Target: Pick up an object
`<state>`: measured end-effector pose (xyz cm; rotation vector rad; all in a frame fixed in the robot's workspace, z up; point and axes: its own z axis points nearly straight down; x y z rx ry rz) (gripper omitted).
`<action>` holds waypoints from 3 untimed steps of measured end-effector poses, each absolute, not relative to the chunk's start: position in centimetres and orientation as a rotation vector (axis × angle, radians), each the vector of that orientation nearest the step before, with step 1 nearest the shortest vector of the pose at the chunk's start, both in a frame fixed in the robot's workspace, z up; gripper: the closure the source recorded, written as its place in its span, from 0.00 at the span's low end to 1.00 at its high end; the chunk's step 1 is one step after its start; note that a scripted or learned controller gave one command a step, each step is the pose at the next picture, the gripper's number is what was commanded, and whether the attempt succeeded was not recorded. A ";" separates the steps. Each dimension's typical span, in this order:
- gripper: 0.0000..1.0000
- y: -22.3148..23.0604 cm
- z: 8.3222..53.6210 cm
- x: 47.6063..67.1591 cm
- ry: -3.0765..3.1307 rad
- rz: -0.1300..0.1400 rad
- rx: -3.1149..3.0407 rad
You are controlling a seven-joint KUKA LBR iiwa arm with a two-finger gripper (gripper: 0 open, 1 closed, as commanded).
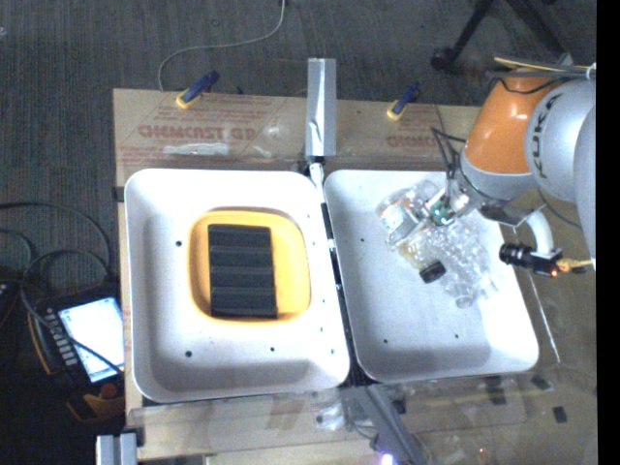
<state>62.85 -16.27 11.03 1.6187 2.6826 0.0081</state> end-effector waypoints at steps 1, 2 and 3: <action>0.00 -16.6 10.7 62.4 2.683 0.023 1.561; 1.00 -16.4 11.6 62.5 2.683 0.029 1.559; 1.00 -11.4 17.3 63.2 2.689 0.001 1.623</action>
